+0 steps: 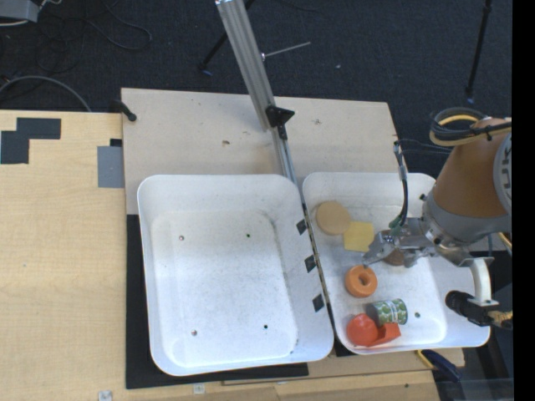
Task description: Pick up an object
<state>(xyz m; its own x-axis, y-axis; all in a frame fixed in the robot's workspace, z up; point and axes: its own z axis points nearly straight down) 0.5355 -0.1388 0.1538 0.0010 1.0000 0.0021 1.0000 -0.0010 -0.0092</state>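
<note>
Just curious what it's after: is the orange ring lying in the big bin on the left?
No, the orange ring lies in the right bin, beside a yellow block and a green can.

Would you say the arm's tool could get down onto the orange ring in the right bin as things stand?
Probably yes. The orange ring lies flat in the right bin with bare floor around it, apart from the yellow block and the green can. The tool sits just beside it, with nothing between them.

No text, brand, number or sign can be read. A label is carried by the green can [389, 312] near the front edge of the right bin [422, 334], but its print is too small to be made out.
</note>
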